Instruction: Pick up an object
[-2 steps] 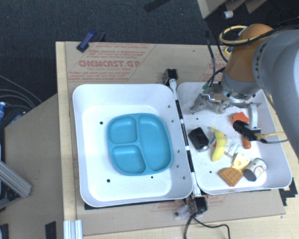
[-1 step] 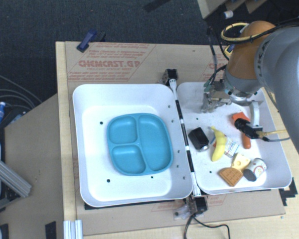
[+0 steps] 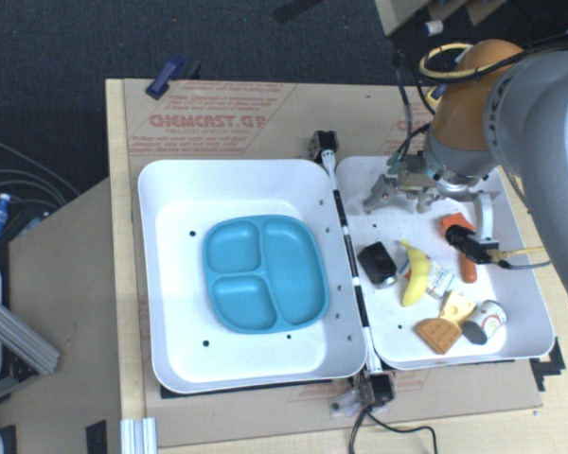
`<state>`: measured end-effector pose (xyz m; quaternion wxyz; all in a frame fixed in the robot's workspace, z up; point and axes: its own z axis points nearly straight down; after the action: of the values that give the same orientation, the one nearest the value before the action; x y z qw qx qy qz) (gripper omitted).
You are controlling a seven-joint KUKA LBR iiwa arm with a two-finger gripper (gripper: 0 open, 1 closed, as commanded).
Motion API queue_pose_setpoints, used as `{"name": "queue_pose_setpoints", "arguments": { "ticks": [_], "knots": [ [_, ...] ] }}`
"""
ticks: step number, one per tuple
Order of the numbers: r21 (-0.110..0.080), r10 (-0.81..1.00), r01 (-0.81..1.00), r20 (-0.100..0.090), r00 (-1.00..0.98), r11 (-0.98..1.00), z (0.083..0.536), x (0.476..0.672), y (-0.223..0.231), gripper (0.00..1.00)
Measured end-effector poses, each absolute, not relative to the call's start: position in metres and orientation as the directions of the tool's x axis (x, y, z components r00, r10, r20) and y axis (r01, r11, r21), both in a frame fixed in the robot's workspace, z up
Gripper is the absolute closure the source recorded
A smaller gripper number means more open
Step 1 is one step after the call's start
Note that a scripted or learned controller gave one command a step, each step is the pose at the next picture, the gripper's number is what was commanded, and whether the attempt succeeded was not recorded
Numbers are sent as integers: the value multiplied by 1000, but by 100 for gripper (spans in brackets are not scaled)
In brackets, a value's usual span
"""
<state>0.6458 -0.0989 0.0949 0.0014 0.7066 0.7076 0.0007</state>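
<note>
My gripper (image 3: 398,202) hangs low over the far left part of the right bin (image 3: 525,334). It is open, with bare white floor between its fingers. Nearer the front of that bin lie a black block (image 3: 377,263), a yellow banana (image 3: 415,274), an orange carrot (image 3: 457,225) partly hidden by the robot's own fittings, a clear packet (image 3: 441,280), a pale cheese wedge (image 3: 457,307), a brown cracker (image 3: 439,335) and a small can (image 3: 487,321). The black block and the banana are the closest to the gripper, a short way in front of it.
The left bin (image 3: 161,253) holds a blue divided plate (image 3: 265,272). A ridge with black clips (image 3: 324,145) separates the two bins. The grey arm with its orange band (image 3: 469,102) reaches in from the upper right.
</note>
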Motion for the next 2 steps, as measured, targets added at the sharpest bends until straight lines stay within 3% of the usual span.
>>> {"name": "queue_pose_setpoints", "arguments": {
  "ticks": [1,2],
  "knots": [
    [-1,1000,1000,0,1,-1,84,555,-106,0],
    [0,1000,1000,1,1,-1,94,556,-105,100]
  ]
}}
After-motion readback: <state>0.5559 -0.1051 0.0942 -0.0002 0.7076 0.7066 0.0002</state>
